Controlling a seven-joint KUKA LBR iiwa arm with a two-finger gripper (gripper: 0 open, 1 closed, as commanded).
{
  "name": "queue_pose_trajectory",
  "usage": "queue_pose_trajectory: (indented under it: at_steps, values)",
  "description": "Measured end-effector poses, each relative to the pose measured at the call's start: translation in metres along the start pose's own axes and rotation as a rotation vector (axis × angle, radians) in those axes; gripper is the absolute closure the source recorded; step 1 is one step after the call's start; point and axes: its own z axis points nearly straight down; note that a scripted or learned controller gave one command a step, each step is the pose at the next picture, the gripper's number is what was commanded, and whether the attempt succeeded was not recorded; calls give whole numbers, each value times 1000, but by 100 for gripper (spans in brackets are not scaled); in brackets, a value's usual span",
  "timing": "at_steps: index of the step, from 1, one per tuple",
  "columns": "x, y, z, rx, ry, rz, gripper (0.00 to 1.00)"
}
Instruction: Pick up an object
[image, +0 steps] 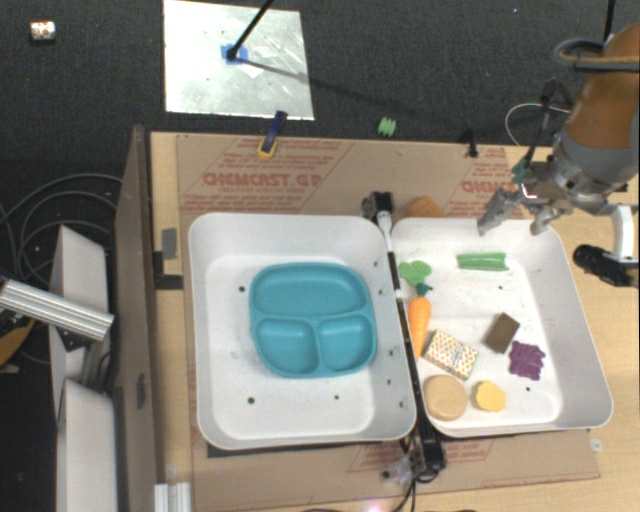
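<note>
Two bins sit side by side on the surface (250, 165). The left bin (215, 300) holds a divided tray (312, 318) at its centre. The right bin (570, 330) holds the small items: a bean pod (482, 262) at the rear, a carrot (418, 318) along the left wall, a cracker (450, 353) beside it, a cookie (445, 397) and a round slice (490, 397) at the front, a block (502, 332) and grapes (526, 359) to the right. The tool (518, 220) hangs over the right bin's rear edge.
</note>
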Motion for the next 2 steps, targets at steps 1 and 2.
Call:
queue_pose_trajectory:
  at_steps: [1,2]
  values:
    - [-22,-25,162,2,1,5,0]
    - [-16,28,158,5,-1,0,0]
